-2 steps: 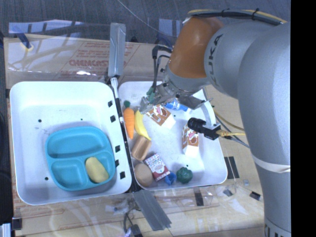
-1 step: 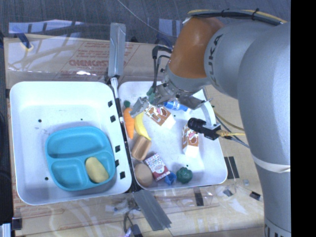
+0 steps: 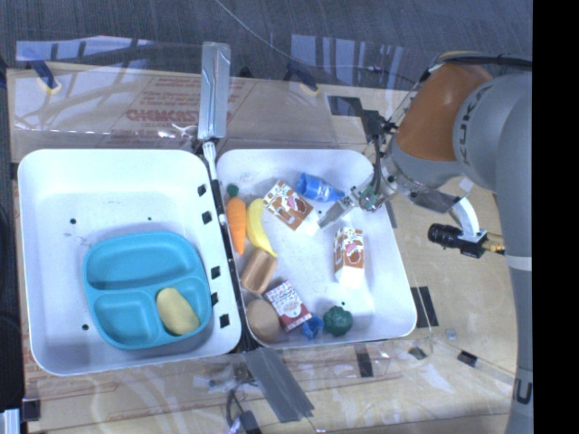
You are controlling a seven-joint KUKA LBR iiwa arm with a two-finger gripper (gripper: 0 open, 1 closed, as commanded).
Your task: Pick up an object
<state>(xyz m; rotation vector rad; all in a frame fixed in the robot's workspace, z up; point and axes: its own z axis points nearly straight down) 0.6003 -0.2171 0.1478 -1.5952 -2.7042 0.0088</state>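
Though the tool (image 3: 348, 204) hangs over the right bin (image 3: 403, 283), its small dark tips blur, so its state is unclear.

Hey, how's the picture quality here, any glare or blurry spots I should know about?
Camera view: even, soft lighting with faint shadows inside the right bin; glare streaks on the clear plastic sheeting behind the bins; the gripper looks small and slightly soft; the carrot and blue tray read clearly.
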